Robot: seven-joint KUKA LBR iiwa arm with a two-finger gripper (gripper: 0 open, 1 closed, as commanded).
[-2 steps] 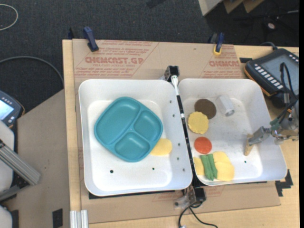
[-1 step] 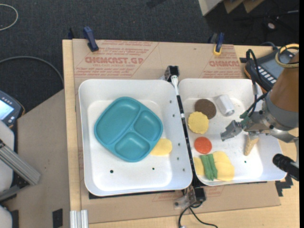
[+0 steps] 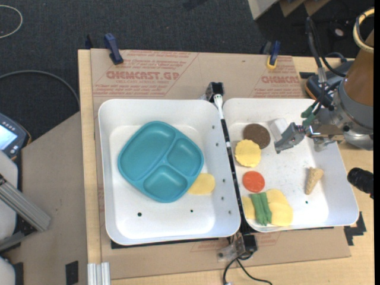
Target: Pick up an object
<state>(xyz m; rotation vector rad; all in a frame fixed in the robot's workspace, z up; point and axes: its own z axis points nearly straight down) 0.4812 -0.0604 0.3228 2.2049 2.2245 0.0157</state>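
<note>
In the left bin [image 3: 113, 123], most of the floor is taken up by a teal divided plate [image 3: 160, 160], with a yellow piece [image 3: 202, 184] touching its lower right edge; bare floor is left along the front and left walls. In the right bin [image 3: 332, 215], a brown disc [image 3: 256, 135], yellow round [image 3: 247, 153], red disc [image 3: 254, 181] and green-and-yellow cluster [image 3: 268, 208] are crowded along the left side. Open floor is left between these and a tan piece [image 3: 312, 179], apparently lying alone. The gripper [image 3: 289, 139] is seen above the upper middle.

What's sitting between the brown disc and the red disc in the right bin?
In the camera view, a yellow piece lies between the brown disc and the red disc, touching the brown one's lower edge.
</note>
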